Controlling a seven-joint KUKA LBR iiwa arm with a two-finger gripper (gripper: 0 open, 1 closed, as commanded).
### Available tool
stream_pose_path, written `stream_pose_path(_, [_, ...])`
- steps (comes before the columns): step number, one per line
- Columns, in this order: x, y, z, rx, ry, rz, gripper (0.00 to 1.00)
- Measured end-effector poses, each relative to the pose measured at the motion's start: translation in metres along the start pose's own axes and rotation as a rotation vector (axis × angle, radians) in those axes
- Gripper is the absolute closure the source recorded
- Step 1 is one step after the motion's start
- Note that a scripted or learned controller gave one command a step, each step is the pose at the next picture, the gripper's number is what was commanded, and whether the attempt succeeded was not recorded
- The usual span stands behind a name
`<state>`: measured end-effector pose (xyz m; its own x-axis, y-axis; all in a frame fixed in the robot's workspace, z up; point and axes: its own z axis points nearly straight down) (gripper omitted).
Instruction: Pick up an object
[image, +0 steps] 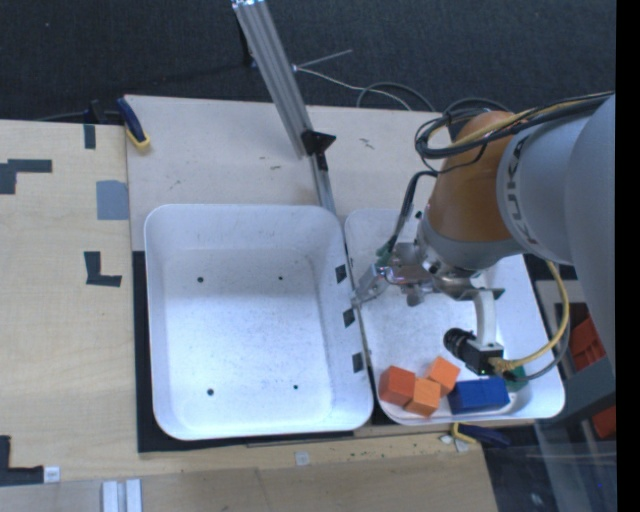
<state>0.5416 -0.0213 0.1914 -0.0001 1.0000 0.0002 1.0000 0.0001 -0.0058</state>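
Three orange blocks (398, 384), (425, 397), (444, 373) lie bunched at the near end of the right bin (405, 335). A blue block (478, 396) rests just right of them, with a small green piece (515, 376) beside it. My gripper (398, 274) hangs over the far-left part of the right bin, close to the wall shared with the left bin. It stands well behind the blocks and apart from them. The wrist and the orange band hide its tip.
The left bin (150, 232) sits beside the right one, and their rims meet near the gripper. A slanted metal rail (285, 85) reaches down to the bins' far edge. Cables (545, 345) loop off the wrist over the right bin's right side.
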Motion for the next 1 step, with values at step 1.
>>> stream_pose_path(1, [0.1038, 0.0287, -0.0001, -0.004, 0.003, -0.009, 0.00])
